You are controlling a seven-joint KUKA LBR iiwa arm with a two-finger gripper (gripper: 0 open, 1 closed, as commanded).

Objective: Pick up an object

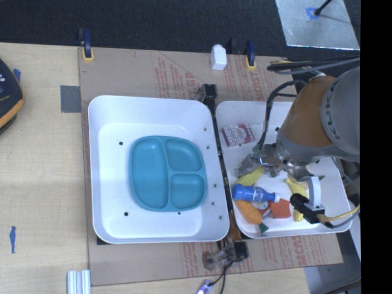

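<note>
Claw (260,160) low in right bin (334,225), over yellow piece (251,177) and blue bottle (252,194) near bin's left wall. Claw state: cannot tell. Nothing visibly lifted; pick judged pending.

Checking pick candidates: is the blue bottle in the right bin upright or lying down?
Lying down. The blue bottle rests on its side in the right bin, white cap pointing right, beside the orange carrot-like toy.

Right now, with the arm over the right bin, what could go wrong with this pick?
The toys lie crowded: the blue bottle touches the orange piece and the banana, so the gripper may nudge or catch a neighbour. The cable droops along the right bin and might snag.
</note>
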